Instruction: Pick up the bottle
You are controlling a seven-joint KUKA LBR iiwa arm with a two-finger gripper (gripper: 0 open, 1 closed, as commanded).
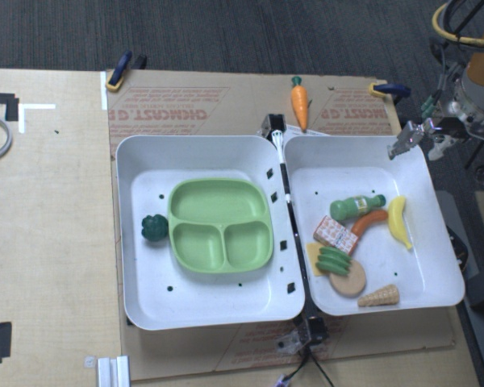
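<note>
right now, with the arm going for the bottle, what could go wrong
1. The green bottle lies on its side against the orange sausage and near the banana, so the fingers may catch a neighbour.
2. It may roll when touched.
3. The gripper is at the right bin's far corner and might clip the rim.

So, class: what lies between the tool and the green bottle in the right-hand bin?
In the camera view, only bare white bin floor and the bin's rim lie between the tool and the green bottle; the banana sits off to the side.

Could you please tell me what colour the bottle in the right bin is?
Green, as seen in the camera view: bottle.
</note>
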